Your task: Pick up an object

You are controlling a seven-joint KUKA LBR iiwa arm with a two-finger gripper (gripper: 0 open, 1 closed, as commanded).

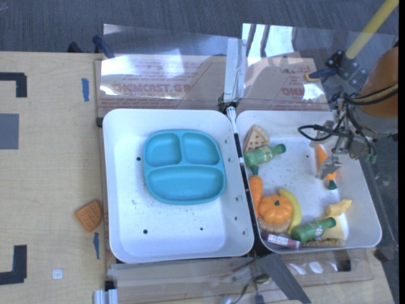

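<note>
My end effector [329,167] low in the right bin [370,198], finger spread impossible to tell, small orange object [321,153] just beside it, blue divided plate [183,166] in the left bin [126,220].

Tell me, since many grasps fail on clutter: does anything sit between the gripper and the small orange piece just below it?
Nothing visible does. The gripper sits just above the small orange piece on bare bin floor.

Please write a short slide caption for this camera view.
Gripper hovers by an orange item in the right bin; blue plate lies left.
</note>
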